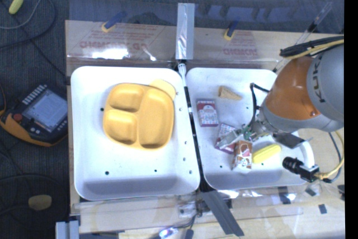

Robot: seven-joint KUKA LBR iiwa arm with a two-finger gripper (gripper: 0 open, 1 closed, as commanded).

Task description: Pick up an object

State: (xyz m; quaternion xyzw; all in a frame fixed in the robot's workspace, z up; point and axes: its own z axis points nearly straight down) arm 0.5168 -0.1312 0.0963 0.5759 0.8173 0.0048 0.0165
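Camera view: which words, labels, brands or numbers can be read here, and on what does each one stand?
"KU" on the arm: grey letters, cut off at the edge.
Red print on the clear sheet: mirrored, too faint to read.
Red packet: label too small.
Pendant screen: blurred.

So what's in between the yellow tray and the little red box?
In the camera view, the yellow tray and red box sit in separate bins; between them lie white bin floor and the two bins' meeting rims.
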